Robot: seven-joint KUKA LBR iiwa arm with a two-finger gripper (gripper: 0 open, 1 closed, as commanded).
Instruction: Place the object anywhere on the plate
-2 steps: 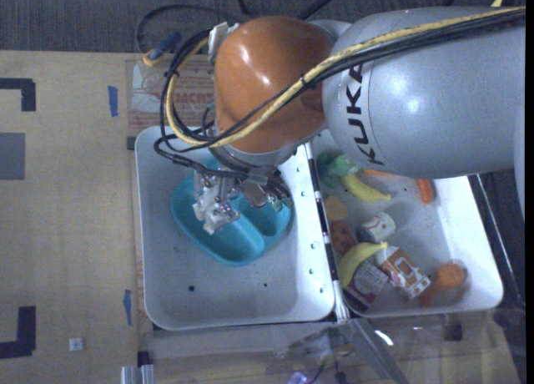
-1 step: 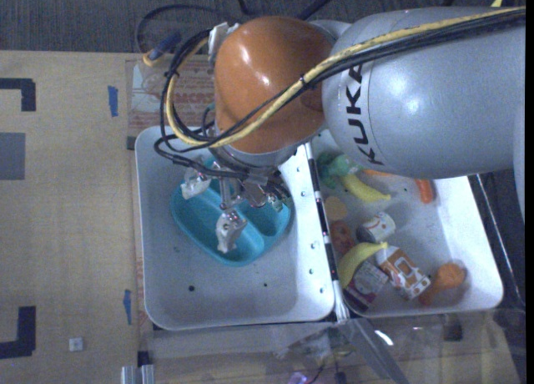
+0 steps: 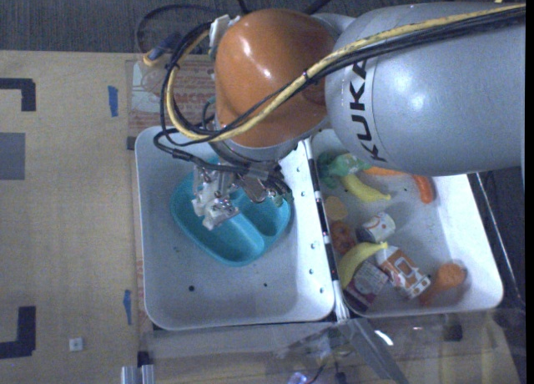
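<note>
A blue plate [image 3: 244, 239] with a divider ridge lies in the left white bin [image 3: 167, 274]. My gripper [image 3: 219, 205] hangs directly over the plate's left half, its metal fingers pointing down at it. The orange band and grey arm cover the plate's far side. I can make out no object between the fingers, and none lying on the visible part of the plate.
The right bin [image 3: 476, 290] holds several toy foods: two bananas [image 3: 367, 186], a carrot [image 3: 424, 188], an orange piece [image 3: 450, 276], a small can [image 3: 377, 227] and a carton [image 3: 399, 272]. The arm spans both bins' far halves. Cables loop behind the left bin.
</note>
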